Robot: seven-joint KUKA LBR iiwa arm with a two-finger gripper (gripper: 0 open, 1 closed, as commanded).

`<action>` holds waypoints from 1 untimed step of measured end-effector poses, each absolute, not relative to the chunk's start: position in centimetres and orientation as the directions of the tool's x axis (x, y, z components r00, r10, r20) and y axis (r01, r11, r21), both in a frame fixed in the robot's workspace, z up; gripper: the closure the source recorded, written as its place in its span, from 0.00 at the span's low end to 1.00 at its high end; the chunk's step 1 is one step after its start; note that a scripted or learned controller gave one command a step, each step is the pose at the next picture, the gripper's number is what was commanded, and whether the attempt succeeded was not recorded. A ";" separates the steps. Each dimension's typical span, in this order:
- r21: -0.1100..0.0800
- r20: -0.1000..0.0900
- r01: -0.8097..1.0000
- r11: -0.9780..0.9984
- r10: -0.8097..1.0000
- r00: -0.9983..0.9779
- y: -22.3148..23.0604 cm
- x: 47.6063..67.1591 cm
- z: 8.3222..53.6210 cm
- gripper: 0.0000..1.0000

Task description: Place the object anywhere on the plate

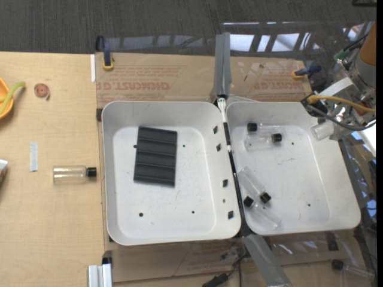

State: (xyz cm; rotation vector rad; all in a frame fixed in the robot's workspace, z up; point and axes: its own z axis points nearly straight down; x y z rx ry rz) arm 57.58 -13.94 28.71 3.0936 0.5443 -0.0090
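**Vials wait in the right bin, arm parked at the edge**

Tabletop [54, 220] wide at left, one stray vial [74, 173] lying there. Left bin [114, 178] carries the dark ridged plate [155, 156]. Right bin [335, 190] holds clear black-capped vials [257, 197], well apart from it. Arm [359, 94] sits far right; end effector's state, cannot tell.

Plate [155, 156] in left bin [114, 178]; vials [263, 137] in right bin [335, 184].
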 end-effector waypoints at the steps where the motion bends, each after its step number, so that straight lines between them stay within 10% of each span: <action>1: -0.005 -0.005 0.546 -0.838 0.546 0.838 -9.5 48.0 14.1 1.00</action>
